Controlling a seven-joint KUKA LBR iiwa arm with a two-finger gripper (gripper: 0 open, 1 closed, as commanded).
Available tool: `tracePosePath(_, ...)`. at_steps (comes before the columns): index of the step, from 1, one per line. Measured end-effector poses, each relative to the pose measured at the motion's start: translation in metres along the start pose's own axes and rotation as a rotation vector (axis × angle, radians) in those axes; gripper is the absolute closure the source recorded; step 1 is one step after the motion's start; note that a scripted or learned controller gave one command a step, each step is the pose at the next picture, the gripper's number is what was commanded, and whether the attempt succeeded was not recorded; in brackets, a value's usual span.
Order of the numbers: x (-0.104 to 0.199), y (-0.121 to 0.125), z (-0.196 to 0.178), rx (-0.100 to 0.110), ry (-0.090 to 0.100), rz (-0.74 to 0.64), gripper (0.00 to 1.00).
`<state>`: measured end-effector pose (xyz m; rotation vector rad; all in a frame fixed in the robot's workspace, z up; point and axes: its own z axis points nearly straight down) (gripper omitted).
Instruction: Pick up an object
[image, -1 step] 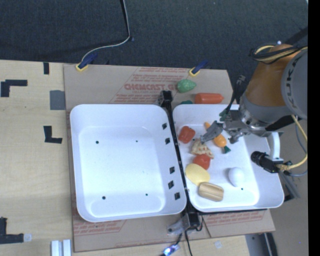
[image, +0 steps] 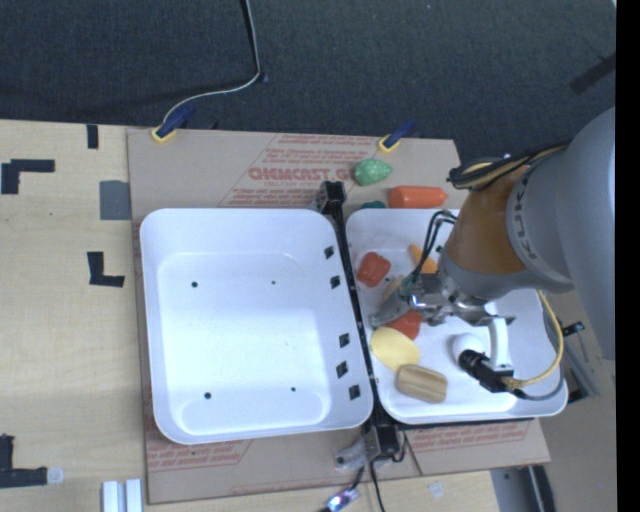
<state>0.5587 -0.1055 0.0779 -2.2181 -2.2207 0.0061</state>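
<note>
The grey arm (image: 580, 210) comes in from the right side, its broad upper section filling the far right. An orange band (image: 485, 232) wraps it just above the wrist, and from there the arm narrows and bends down and to the left. Dark cables loop over the band, and a yellow cable hangs in a curve at its near right side. The hand (image: 400, 298) sits low at the wrist's left end, pointing left and downward. Whether it is open or closed cannot be made out.
</note>
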Motion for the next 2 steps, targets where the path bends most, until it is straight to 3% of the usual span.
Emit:
tracePosePath(1,0.000,0.003,-0.018,-0.007,0.000,0.000,1.00)
tracePosePath(2,0.078,0.015,-0.112,-0.012,0.003,-0.008,1.00)
